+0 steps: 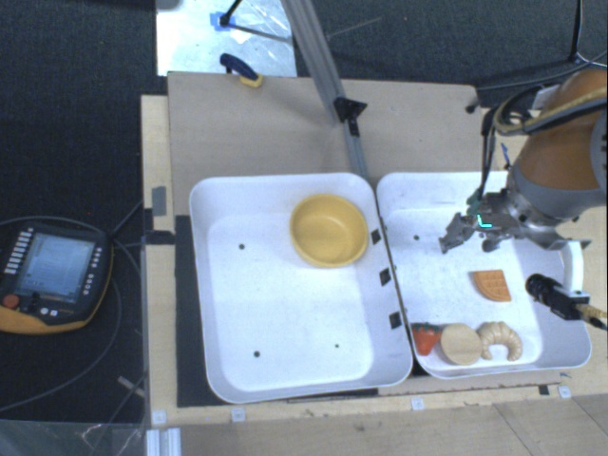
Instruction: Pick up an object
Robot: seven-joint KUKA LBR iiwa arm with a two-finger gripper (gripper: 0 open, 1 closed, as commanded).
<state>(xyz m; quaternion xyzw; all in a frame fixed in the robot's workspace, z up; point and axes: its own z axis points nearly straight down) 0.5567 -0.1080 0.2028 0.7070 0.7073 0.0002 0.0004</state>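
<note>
Fingers (454, 237) of the grey two-finger gripper (472, 237) hang spread apart over the right shallow white bin (423, 202), holding nothing. That bin carries four things: one orange waffle-like wedge (492, 285), one croissant (502, 339), one round beige disc (461, 344), one small red piece (425, 338). One yellow plastic bowl (329, 230) sits in the left shallow white bin (237, 302).

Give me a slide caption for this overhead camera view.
Grey two-finger gripper hovers over the right white bin above an orange waffle piece; a yellow bowl sits in the left bin.

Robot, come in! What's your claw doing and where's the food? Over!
Gripper above right bin, nothing in it. Waffle piece, croissant untouched. Nothing blocking.
</note>
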